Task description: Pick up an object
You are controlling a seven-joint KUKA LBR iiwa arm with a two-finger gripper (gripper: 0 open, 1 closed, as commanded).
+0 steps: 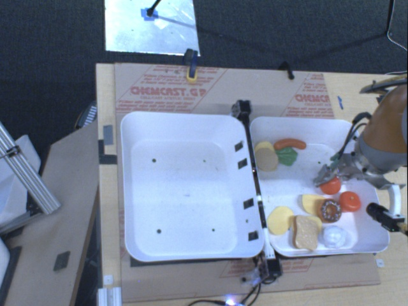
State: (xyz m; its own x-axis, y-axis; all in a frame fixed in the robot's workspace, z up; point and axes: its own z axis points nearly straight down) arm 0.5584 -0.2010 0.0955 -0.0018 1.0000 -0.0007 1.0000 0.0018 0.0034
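My gripper (pixel 327 174) is low in the right bin (pixel 319 129), near that bin's right side. A small red tomato (pixel 331 186) lies directly under its tip, touching or nearly touching it. I cannot tell whether the tomato is gripped. Just to the right lies an orange-red round piece (pixel 350 201). A chocolate donut (pixel 329 210) and a yellow piece (pixel 311 203) sit in front of the tomato.
A bread slice (pixel 306 232), a yellow disc (pixel 279 220) and a white lump (pixel 335 236) lie along the right bin's front. A sausage (pixel 289 144), a green leaf (pixel 289 157) and a beige round (pixel 266 160) sit at its back left. The left bin (pixel 137 126) stands beside it.
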